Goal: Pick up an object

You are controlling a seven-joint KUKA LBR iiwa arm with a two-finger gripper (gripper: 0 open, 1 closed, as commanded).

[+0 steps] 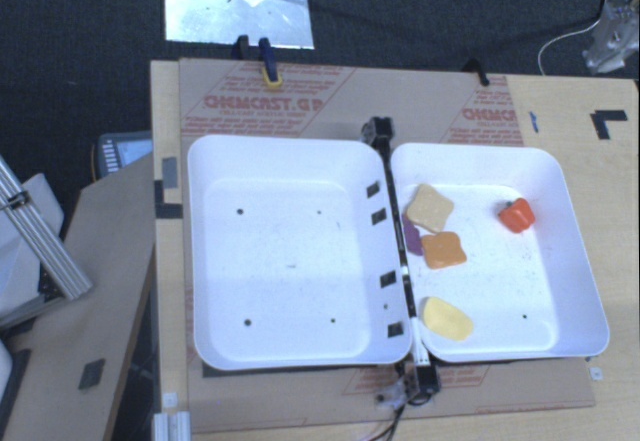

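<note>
Four toys (443, 250) (clustered) near divider, right bin (570, 229)

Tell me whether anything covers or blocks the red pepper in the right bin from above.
Nothing visible does. The red pepper lies alone on the right bin's floor, apart from the tan piece, orange piece and yellow piece nearer the divider.

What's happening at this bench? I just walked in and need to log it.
Nothing is being handled at this moment. Two white bins sit side by side; the left bin holds no objects, and the right bin holds a tan piece, an orange piece, a yellow piece, a red-orange pepper-like toy and a purple item at its left wall.
</note>
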